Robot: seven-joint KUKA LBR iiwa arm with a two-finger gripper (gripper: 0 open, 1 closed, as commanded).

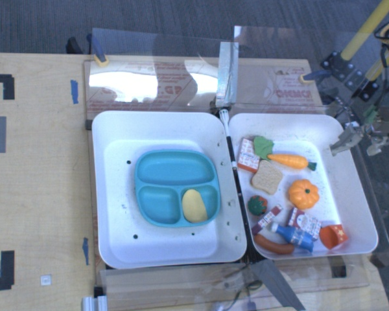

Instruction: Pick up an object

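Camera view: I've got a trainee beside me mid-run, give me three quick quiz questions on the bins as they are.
1. True or false: the yellow potato lies in the blue tray.
2. Which bin holds the pumpkin: A left, B right?
3. Fill in: the carrot lies just above the ____ slice.

Key: 1 true. 2 B, the right bin; the tray sits in the left bin. 3 bread.

Red print is seen on the clear panel (201,86) behind the bins, but its letters are too blurred to be read. Red and white labels are borne by small packets (247,155) in the right bin (350,193), likewise illegible.
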